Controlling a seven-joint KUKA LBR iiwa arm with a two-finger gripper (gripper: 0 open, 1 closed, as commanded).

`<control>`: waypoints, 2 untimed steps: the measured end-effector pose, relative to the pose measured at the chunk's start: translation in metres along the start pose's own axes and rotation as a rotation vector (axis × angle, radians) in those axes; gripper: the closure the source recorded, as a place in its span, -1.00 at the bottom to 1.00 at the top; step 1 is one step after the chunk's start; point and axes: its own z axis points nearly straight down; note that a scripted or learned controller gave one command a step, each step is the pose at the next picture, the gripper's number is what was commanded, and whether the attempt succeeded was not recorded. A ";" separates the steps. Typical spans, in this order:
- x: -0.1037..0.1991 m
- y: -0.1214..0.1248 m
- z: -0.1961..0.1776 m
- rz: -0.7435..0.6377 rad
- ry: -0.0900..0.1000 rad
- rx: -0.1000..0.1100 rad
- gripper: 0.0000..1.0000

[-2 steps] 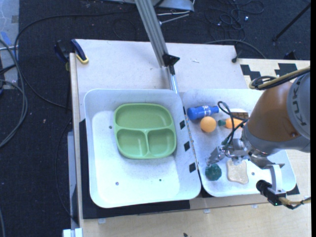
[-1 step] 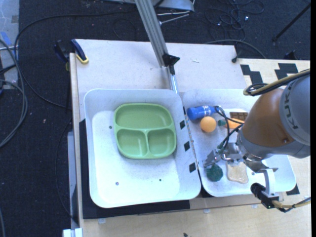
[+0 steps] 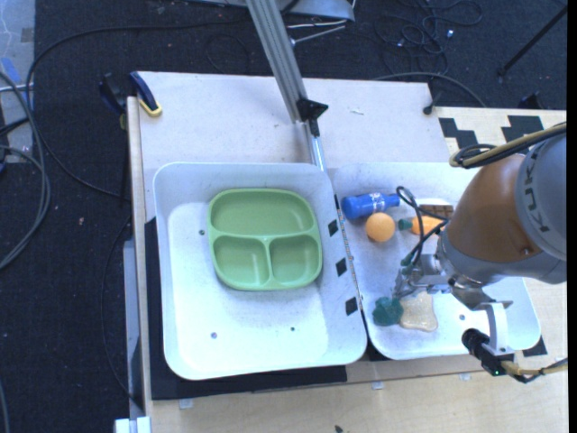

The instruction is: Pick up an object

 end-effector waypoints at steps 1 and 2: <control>0.002 -0.005 -0.045 -0.007 0.007 0.014 1.00; 0.002 -0.002 -0.094 -0.008 0.006 0.012 1.00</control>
